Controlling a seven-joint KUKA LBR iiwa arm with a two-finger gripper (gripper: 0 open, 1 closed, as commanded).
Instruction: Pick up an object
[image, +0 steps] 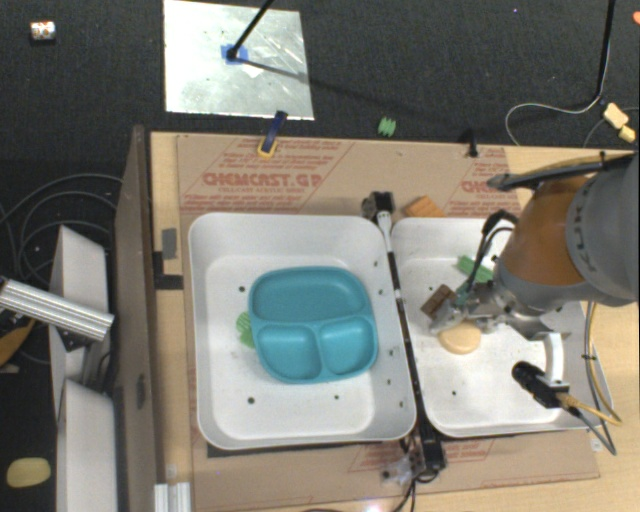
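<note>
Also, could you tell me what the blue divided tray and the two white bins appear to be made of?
The blue three-compartment tray looks like moulded plastic: uniform colour, rounded edges, soft sheen. The two shallow white bins seem to be smooth plastic too, with rounded corners, though painted metal can't be excluded.

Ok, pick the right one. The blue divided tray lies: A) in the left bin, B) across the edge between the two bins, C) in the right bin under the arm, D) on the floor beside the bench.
A: the blue divided tray sits wholly inside the left bin, clear of the rim shared with the right bin, where the arm works.
</note>
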